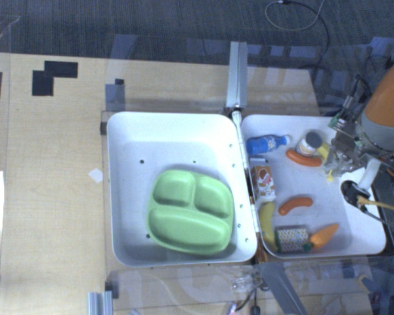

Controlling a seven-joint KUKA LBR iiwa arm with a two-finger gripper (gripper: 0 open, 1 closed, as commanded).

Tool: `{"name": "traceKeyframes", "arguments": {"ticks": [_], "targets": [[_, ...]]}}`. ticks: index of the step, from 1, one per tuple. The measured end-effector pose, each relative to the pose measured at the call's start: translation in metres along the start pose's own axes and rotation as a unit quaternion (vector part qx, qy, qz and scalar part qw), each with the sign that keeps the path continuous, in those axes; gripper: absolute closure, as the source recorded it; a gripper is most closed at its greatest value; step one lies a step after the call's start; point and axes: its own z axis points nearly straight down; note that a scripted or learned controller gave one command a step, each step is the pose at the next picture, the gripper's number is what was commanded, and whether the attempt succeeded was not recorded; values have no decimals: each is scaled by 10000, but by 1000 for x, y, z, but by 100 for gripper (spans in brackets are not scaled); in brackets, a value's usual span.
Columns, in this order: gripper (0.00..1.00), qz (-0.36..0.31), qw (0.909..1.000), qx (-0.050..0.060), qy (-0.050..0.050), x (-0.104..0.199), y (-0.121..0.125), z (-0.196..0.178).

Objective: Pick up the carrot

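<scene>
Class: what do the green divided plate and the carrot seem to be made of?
Green divided plate: probably moulded plastic, with an even colour, rounded compartments and a soft sheen. Carrot: likely toy plastic, being uniformly orange and smooth, though too small to be sure.

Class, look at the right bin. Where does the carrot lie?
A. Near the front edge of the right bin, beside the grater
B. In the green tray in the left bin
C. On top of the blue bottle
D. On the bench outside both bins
A: the carrot lies at the near edge of the right bin, its tip next to the grater.
</scene>
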Motion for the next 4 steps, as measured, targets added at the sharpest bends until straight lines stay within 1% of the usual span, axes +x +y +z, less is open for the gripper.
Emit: {"name": "traceKeyframes", "arguments": {"ticks": [1, 2, 3, 4], "targets": [[100, 1362, 9907, -9, -1, -17, -41, -152], [100, 1128, 9936, -5, -2, 4, -41, -211], [100, 753, 9972, 11, -6, -17, 0, -106], [100, 478, 9989, 5, -6, 34, 68, -31]]}}
